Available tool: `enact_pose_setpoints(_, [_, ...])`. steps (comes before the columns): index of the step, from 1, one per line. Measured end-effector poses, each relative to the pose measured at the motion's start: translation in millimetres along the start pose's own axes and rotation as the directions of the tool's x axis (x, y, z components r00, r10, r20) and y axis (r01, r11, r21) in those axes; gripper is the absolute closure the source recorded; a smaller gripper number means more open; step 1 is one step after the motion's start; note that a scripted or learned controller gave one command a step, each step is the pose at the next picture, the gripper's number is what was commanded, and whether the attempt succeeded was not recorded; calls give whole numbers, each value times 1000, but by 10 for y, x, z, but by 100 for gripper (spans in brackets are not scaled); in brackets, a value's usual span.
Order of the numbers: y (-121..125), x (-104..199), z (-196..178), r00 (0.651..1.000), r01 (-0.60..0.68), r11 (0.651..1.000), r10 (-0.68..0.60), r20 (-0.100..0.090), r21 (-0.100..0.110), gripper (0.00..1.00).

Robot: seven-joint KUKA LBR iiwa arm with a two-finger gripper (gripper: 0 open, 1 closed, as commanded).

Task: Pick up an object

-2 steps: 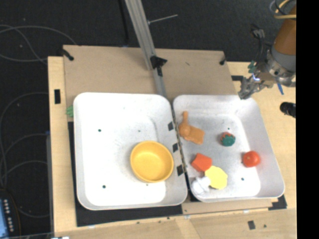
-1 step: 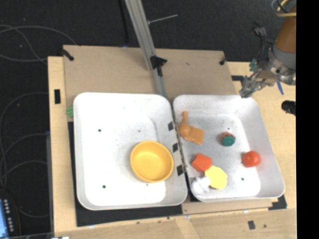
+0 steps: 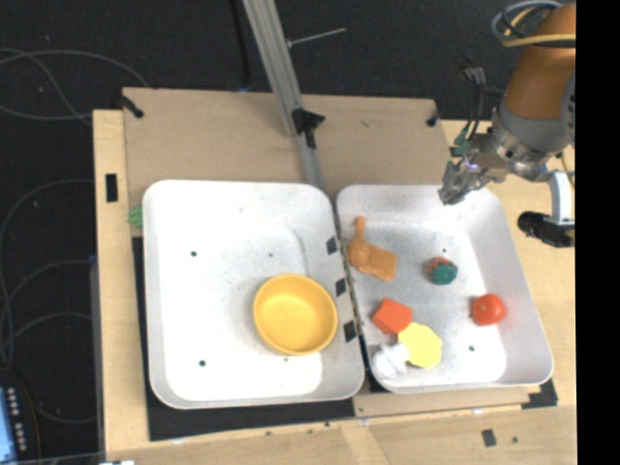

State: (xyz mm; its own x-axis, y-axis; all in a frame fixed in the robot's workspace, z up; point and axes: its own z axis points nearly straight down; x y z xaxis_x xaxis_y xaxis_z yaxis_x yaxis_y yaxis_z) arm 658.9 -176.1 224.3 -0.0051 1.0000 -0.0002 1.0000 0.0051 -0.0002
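Observation:
My gripper (image 3: pixel 451 194) hangs over the far edge of the right bin (image 3: pixel 484 223), near its back right corner, with nothing visible between its fingers. In that bin lie an orange-brown toy (image 3: pixel 371 256) by the left wall, a green ball-like piece (image 3: pixel 443 271) in the middle, a red round piece (image 3: pixel 488 308) at the right, an orange block (image 3: pixel 392 315), a yellow piece (image 3: pixel 422 345) and a small white piece (image 3: pixel 391 361) near the front left. All of them lie well in front of the gripper.
The left bin (image 3: pixel 223 231) holds a yellow bowl (image 3: pixel 294 314) near its front right. A metal pole (image 3: pixel 276 56) rises slantwise behind the bins. The arm (image 3: pixel 538 85) stands at the right, above the bench.

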Motion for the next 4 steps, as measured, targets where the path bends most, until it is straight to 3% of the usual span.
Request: enact_pose_setpoints(4, [-779, 1820, -262, 1000, 2, 1000, -2, -2, 0, 100])
